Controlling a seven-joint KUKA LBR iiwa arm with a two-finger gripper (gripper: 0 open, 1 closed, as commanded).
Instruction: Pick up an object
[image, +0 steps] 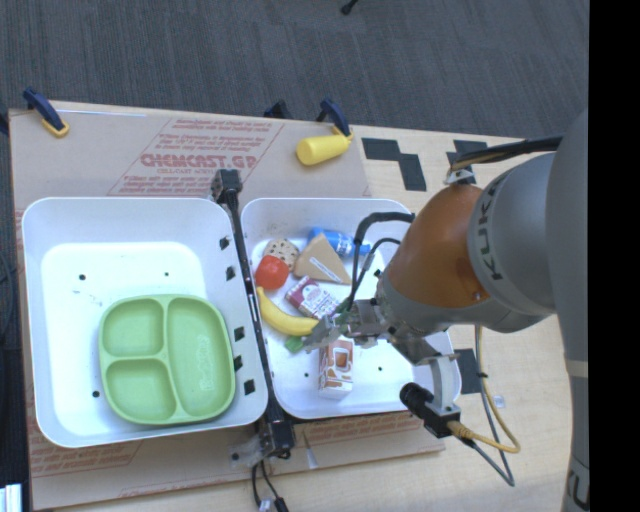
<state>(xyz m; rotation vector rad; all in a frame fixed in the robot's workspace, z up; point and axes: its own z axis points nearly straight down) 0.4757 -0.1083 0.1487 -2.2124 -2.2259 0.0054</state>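
- A small carton (337, 366) lies nearest in the right bin (300, 398).
- The tool (338, 326) hangs just above the carton, by the banana (283, 316); its grip cannot be told.
- Farther back lie a tomato (271, 272), red packet (312, 298) and wedge (322, 262).
- The left bin (60, 250) holds a green 3-part plate (167, 359).

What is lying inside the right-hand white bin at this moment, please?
The right bin holds a banana, a red tomato, a cheese wedge, a maroon packet and a small carton. The arm covers the bin's right part, so anything beneath it is hidden.
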